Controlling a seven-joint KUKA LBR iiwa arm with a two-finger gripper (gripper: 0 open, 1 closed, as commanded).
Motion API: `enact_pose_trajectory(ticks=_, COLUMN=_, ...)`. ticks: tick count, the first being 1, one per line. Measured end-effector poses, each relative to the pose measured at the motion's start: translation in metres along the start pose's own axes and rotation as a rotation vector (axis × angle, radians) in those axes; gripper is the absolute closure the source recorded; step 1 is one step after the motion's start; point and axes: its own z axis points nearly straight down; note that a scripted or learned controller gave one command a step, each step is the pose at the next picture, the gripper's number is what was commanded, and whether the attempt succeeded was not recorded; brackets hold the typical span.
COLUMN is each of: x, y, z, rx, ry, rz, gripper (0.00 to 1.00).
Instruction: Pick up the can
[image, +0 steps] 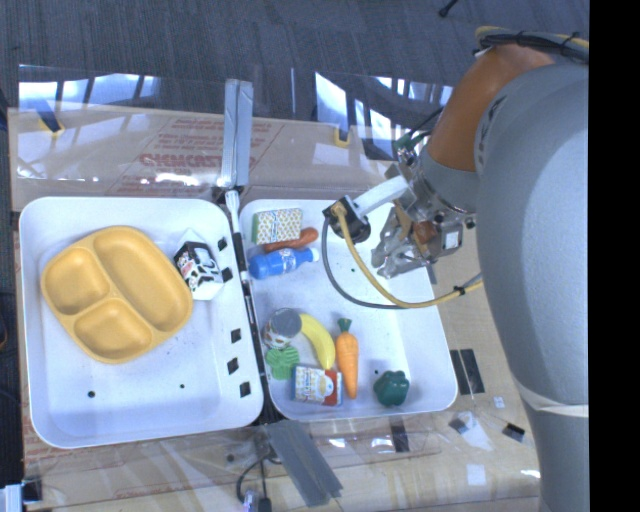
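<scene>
Camera view: can (284, 326) stands in right bin (425, 340), just left of banana (322, 340), touching or nearly so; green item just below it, carrot (346, 352) right of banana.

Can upright, grey lid facing camera; long axis vertical, no sideways heading.

Handling, judged: light, stiff metal wall, smooth and likely slippery; dents under hard squeeze. Best hold across round side wall, from above, banana crowding right side.

Gripper (400, 262) hangs well up-right of banana, holding nothing; finger spread cannot be told.
</scene>
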Motion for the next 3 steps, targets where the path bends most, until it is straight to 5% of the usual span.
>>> enact_pose_trajectory(ticks=1, x=-0.062, y=-0.044, z=0.038, rx=-0.003, ry=0.002, rz=-0.398, gripper=1.00)
enact_pose_trajectory(ticks=2, x=-0.062, y=-0.044, z=0.029, rx=-0.001, ry=-0.003, rz=-0.402, gripper=1.00)
enact_pose_trajectory(ticks=3, x=-0.056, y=-0.010, z=0.151, rx=-0.002, ry=0.000, rz=-0.482, gripper=1.00)
